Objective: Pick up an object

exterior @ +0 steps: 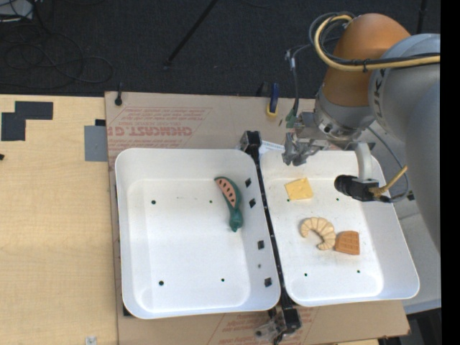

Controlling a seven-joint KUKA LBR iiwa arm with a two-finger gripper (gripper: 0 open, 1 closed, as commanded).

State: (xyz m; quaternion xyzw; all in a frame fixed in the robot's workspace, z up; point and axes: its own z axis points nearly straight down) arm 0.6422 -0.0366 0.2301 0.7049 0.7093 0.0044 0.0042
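The gripper (pixel 296 154) hangs just above the yellow cheese wedge (pixel 299 190) in the right bin (pixel 402 264); its grip state cannot be told.

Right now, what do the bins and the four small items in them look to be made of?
Both bins, left bin and right bin: glossy white moulded plastic, probably, with soft sheen. Watermelon slice, croissant, yellow square and orange wedge: likely toy food in matte plastic or rubber, with flat uniform colours. Too small to be sure.
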